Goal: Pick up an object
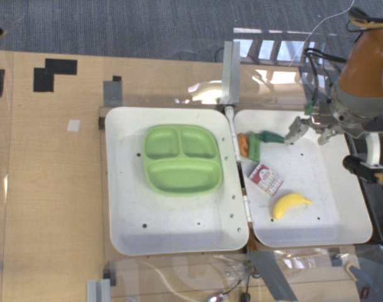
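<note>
Because the gripper (307,129) hangs spread open and empty, we judge the banana (290,204), lying well below it and slightly left in the right bin (342,187), light, smooth and curved, best pinched across its thick middle.

Arm (367,68) cut off by right edge. Print on small red-white packet (265,179) too small to read. Carrot toy's (243,145) far end hidden under green leaves (261,141).
</note>
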{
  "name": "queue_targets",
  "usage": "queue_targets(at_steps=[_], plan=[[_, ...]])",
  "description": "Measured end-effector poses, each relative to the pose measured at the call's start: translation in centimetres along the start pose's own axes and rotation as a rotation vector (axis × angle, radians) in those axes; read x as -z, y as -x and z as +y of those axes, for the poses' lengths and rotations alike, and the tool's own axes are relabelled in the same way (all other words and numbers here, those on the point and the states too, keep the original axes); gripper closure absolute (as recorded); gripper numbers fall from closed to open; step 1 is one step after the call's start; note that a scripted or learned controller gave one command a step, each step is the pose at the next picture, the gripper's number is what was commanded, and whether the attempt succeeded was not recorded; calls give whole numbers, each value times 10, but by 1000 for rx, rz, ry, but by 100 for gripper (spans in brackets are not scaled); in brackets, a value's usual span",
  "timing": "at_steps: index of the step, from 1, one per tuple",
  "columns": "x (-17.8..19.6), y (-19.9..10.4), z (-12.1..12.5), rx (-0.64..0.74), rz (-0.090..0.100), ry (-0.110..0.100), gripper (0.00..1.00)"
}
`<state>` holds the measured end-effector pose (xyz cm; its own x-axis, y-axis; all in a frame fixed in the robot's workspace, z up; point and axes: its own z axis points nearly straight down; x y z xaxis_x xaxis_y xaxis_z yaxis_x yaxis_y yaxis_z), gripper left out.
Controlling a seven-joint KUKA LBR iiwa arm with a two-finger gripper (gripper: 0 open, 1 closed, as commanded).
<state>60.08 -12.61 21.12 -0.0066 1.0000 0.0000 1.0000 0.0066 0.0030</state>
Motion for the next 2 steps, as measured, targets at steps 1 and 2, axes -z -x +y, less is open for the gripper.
queue_targets(at_steps=[1, 2], plan=[[-100, -43, -33, 46, 0, 9, 0], [-25, -103, -17, 252, 0, 4, 0]])
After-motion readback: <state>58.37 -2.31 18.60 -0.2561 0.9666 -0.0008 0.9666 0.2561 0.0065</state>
